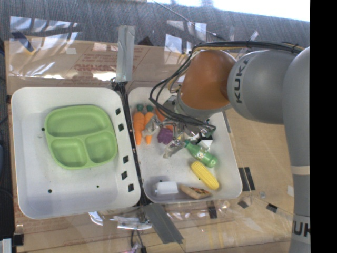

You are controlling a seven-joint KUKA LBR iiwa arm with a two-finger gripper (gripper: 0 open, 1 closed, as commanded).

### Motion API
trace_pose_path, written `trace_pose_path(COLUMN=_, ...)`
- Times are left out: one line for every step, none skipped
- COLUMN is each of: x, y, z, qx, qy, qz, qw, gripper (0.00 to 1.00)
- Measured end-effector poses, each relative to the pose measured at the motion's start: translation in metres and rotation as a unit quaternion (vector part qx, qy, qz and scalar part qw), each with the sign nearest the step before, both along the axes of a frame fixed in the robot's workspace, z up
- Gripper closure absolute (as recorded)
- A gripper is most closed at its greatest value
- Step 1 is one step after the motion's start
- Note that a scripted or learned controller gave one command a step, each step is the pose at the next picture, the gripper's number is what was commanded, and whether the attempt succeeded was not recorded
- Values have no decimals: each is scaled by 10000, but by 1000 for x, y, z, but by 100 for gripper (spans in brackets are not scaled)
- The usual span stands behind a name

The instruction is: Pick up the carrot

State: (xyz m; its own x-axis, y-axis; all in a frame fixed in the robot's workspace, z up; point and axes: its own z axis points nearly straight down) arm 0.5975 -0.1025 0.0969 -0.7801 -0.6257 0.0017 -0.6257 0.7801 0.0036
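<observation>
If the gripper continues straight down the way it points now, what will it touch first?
Probably the purple toy, or the bin floor beside it: the gripper points down over that spot. The carrot lies to its left, off that line. Depth is hard to judge from this slanted view.

Two white bins (21, 141), one green tray (80, 136), two carrots (138, 124), one corn cob (204, 175), one green bottle (201, 154).

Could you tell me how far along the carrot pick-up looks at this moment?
Done: the arm is over the right bin, with the gripper low among the toys. In hand: nothing visibly; the carrot lies by the bin's left wall, apart from the gripper. Left: shifting over to it, grasping and lifting.
</observation>
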Motion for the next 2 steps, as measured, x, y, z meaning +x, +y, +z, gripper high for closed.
trace_pose_path(x=2, y=2, z=12, qx=1, qy=-22, qz=35, qw=10000, gripper=100)
trace_pose_path(x=-19, y=-13, z=192, qx=-21, qy=-76, qz=1245, qw=9922, gripper=100)
